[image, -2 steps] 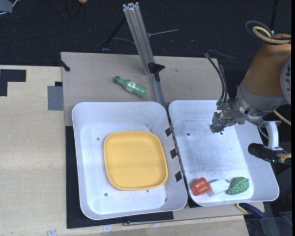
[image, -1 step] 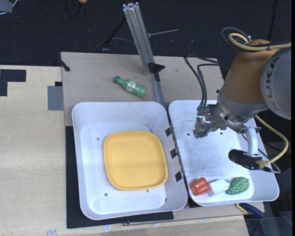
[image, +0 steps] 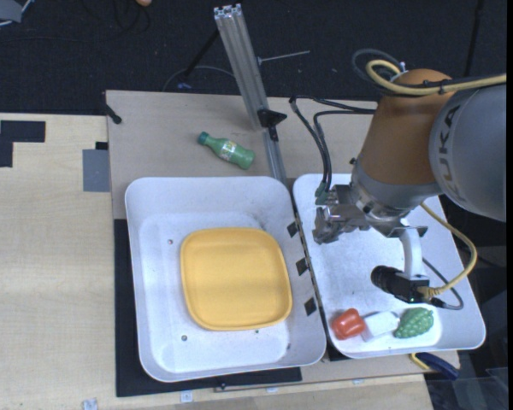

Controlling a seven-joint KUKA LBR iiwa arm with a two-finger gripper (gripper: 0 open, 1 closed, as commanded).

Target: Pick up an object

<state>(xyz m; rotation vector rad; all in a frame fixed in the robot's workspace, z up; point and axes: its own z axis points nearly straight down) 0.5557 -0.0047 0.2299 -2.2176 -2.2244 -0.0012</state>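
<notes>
Hovering: end effector (image: 327, 226) over right bin (image: 462, 331) | grip unclear | green bottle (image: 227, 150) on bench, cap up-left

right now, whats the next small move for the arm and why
Probably shift the gripper toward the near end of the right bin, then lower it. It sits over bare floor at that bin's left wall, while the pickable things, a red pepper, a white piece and a green bunch, lie clustered at the near end. Nothing shows between its fingers yet.
</notes>
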